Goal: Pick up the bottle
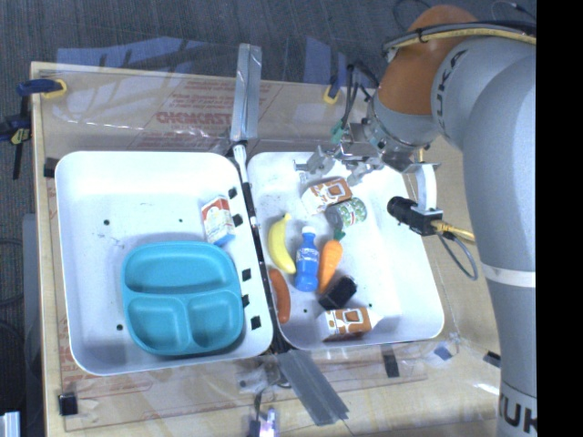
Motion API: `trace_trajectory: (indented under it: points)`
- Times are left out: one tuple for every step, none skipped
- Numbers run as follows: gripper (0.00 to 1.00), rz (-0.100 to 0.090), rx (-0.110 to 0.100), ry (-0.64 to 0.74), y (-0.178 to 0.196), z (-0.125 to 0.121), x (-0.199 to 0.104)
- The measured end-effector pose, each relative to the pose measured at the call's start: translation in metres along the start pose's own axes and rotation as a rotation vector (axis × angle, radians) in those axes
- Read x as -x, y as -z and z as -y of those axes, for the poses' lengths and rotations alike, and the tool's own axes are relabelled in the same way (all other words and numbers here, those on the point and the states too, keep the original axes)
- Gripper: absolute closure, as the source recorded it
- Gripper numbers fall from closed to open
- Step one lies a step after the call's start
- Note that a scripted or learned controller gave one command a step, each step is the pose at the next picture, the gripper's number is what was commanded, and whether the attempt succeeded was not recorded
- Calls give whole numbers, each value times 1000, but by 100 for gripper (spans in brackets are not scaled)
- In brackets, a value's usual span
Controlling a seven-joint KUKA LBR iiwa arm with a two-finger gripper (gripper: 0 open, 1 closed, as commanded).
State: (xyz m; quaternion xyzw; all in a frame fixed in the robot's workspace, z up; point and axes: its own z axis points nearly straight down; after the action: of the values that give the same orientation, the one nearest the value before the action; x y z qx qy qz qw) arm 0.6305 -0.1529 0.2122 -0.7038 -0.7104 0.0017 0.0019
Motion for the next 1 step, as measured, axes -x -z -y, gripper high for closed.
trace_trajectory:
  points:
    - [0, 2, 11, 100, -116, 32, -4]
